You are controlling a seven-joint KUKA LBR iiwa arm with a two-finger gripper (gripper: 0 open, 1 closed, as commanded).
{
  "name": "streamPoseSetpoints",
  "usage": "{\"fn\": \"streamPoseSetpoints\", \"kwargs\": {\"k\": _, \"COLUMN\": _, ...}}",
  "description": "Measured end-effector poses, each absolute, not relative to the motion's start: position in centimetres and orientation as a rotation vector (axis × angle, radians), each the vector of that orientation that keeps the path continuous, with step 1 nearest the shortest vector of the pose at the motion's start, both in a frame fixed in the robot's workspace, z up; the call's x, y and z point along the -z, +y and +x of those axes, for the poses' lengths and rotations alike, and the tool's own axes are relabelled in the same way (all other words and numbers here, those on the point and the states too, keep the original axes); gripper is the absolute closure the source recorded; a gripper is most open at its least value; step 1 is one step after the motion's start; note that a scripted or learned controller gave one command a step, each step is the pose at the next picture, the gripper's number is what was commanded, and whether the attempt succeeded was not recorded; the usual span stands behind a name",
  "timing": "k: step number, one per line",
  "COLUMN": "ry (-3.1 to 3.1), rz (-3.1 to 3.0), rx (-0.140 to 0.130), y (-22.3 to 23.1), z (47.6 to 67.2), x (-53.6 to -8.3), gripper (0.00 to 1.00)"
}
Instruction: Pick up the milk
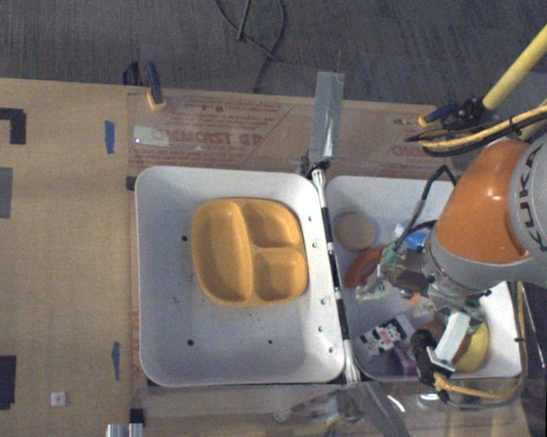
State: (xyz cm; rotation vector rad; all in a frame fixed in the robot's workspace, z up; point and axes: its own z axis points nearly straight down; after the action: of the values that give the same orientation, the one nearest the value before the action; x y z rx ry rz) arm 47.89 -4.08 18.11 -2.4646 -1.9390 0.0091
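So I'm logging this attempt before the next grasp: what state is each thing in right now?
Yellow divided plate: upright in the left bin, compartments bare.
Brown round item: lying in the right bin, apart from the arm.
Milk carton: lying in the right bin, not lifted.
Banana: lying beside the arm.

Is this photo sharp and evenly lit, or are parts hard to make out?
In the camera view the lighting is soft and even; the yellow plate in the left bin is clear, with only faint shading. The right bin is harder to read: the arm covers much of it, and the small items beneath look slightly blurred and cluttered, so the milk cannot be picked out with certainty.
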Motion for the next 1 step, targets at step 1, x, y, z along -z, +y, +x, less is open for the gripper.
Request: {"fn": "streamPoseSetpoints", "kwargs": {"k": 1, "ry": -1.621, "rz": -2.688, "rx": -0.009, "y": -3.72, "z": 51.92, "x": -18.11, "gripper": 0.00}}
